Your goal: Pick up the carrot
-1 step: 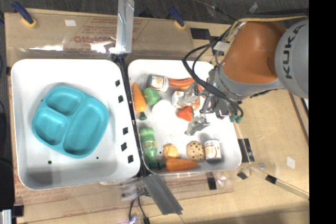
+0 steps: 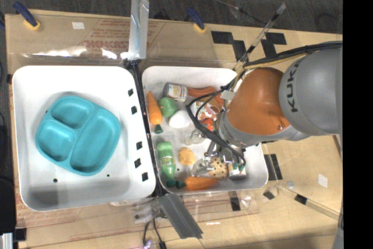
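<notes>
An orange carrot (image 2: 153,109) lies lengthwise against the left wall of the right bin (image 2: 256,175), in its upper half. A second orange, carrot-like piece (image 2: 200,183) lies along the bin's front wall. My gripper (image 2: 208,164) hangs low over the front middle of the right bin, just above that second piece and to the lower right of the carrot. It sits beside a tan dotted item (image 2: 219,168). The arm's orange band (image 2: 256,108) covers the bin's right half.
The right bin also holds a green bottle-like item (image 2: 165,158), a green round item (image 2: 168,106), a white round item (image 2: 179,120), a small jar (image 2: 174,91) and a yellow-orange ball (image 2: 186,155). A teal divided plate (image 2: 78,134) lies in the left bin (image 2: 29,84).
</notes>
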Controlling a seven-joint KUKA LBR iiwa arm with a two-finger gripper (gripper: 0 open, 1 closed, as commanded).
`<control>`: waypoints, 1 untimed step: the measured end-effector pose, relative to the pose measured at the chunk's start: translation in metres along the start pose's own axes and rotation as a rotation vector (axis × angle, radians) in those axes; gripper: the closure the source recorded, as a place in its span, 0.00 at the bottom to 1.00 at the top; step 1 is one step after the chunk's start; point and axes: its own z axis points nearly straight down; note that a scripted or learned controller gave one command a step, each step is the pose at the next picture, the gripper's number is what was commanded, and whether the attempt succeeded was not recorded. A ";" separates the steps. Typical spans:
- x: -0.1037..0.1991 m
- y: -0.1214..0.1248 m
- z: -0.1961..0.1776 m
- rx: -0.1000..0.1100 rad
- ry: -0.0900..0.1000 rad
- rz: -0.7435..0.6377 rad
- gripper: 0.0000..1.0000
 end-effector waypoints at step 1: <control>0.010 0.042 0.001 -0.002 -0.013 -0.032 0.00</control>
